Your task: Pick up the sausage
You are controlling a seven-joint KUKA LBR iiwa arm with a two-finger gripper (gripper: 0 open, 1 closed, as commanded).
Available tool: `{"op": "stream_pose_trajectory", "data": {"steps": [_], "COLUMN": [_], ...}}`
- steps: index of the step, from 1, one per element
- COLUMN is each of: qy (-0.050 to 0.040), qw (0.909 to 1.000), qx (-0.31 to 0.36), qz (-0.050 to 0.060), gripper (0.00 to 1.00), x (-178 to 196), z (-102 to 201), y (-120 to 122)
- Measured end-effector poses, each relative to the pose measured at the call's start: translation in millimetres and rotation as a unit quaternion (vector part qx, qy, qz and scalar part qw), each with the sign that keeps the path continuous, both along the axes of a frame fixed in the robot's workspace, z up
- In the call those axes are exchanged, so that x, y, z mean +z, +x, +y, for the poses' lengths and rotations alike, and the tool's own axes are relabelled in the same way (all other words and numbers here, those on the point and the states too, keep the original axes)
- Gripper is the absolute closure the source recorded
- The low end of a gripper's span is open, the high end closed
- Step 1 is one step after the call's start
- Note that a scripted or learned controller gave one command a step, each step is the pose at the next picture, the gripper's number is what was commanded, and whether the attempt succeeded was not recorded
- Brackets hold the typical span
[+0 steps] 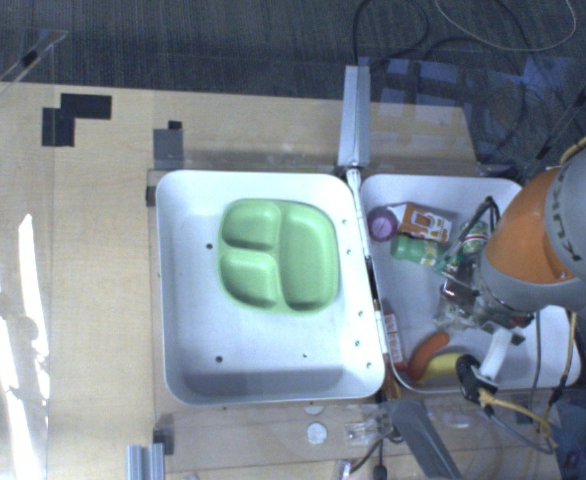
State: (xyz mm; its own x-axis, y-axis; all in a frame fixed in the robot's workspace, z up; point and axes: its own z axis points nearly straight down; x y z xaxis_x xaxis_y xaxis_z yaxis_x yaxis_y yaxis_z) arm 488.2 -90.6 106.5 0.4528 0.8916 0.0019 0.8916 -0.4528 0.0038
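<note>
The sausage (429,349) is a short red-brown piece lying at the front left of the right bin (503,185), beside a yellow banana-like item (443,366). My gripper (463,310) hangs just above and to the right of the sausage, under the grey wrist and orange band. Its tip is hidden among cables and the wrist body. Nothing can be seen held in it.
A purple round item (381,224), an orange-and-white box (424,223) and a green bottle (416,251) lie at the back of the right bin. The left bin (183,298) holds a green divided plate (278,253). A metal post (353,118) stands between the bins.
</note>
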Motion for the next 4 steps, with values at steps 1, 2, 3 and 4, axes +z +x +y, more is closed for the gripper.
{"op": "stream_pose_trajectory", "data": {"steps": [1,2,3,4], "qy": [-0.0002,-0.0003,-0.0025,0.0], "qw": [0.9935,0.9993,0.9882,0.9998], "qx": [-0.114,-0.038,0.153,-0.019], "qz": [-0.001,0.001,-0.005,0.0], "gripper": [1.0,1.0,1.0,1.0], "x": [77.0,37.5,-16.3,29.9], "z": [-23.9,-84.7,-21.0,-14.5], "y": [0.8,18.2,3.0,0.6]}}
